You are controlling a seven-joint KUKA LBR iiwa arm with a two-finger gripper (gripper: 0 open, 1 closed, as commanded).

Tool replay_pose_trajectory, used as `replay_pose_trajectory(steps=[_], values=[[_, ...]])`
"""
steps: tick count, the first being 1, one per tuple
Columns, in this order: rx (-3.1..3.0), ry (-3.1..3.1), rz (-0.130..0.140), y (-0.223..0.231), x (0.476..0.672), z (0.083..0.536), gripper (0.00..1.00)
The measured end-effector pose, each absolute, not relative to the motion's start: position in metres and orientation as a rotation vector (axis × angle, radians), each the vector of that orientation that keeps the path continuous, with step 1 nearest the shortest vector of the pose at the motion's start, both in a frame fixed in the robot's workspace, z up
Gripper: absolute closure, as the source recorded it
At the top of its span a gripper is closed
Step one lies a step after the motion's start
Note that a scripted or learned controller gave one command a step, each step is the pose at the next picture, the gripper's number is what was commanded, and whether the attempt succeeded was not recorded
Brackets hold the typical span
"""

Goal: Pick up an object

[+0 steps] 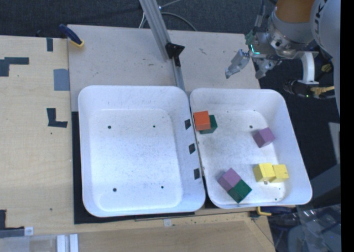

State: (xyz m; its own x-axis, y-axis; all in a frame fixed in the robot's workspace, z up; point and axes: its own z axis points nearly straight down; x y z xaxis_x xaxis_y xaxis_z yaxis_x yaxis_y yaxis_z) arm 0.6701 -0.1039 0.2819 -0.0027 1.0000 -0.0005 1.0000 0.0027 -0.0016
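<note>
My claw (pixel 249 64) hangs at the upper right of the frame, above the far rim of the right bin (pixel 287 113) — its fingers spread apart, nothing between them. Below it in that bin lie an orange block (pixel 201 119) on a green one, 2 purple blocks (pixel 263 136) and yellow blocks (pixel 270 172) — all well apart from me.

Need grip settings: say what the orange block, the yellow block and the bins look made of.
Orange block: probably painted wood or plastic; flat matte faces, crisp edges. Yellow block: likewise, matte. Bins: likely moulded plastic; smooth white walls, rounded corners, dark speckling.
</note>
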Motion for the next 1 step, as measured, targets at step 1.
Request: replay_pose_trajectory(steps=[1], values=[[-2.226, -2.218, 0.003, -0.1471, 0.6136, 0.3034, 0.00]])
